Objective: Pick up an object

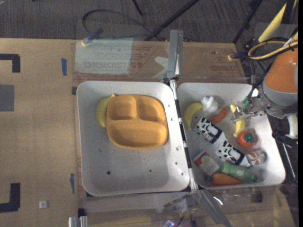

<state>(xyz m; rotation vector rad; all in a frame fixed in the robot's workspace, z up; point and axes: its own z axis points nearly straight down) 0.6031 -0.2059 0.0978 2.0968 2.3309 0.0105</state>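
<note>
camera view: the arm (280, 79) reaches in from the right, its tool (247, 109) low over the right bin (277, 170); how the tool stands, cannot tell. just below it a yellow piece (239, 126) and a tomato toy (247, 138). left bin (90, 145) carries an orange tray (136, 121) over a banana (101, 111).

Claw (242, 110) above cluttered right bin (277, 148)
</note>
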